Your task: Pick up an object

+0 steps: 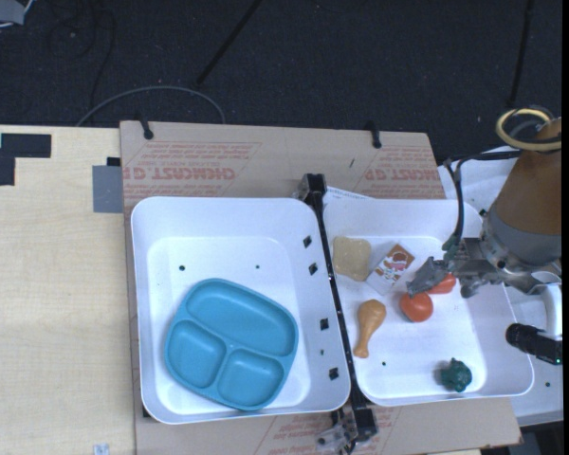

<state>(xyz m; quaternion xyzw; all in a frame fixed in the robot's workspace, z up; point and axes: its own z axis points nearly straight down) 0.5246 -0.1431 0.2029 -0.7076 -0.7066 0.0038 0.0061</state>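
My gripper (434, 280) hangs low over the right bin (498, 373), reaching in from the right. Just below and to its left lies a red tomato (415, 308), touching or nearly touching the gripper's tip. A small red patch shows right beside the gripper, and I cannot make out what it is. To the left are a red and white packet (394, 263), a beige bread slice (352, 257) and a tan drumstick (368, 323). A green broccoli piece (456, 375) sits near the bin's front right corner.
The left bin (171, 226) holds a blue divided plate (230, 342). A black divider (327, 292) runs between the two bins. The arm's orange and grey body (531, 197) stands over the right bin's right rim, with cables beside it.
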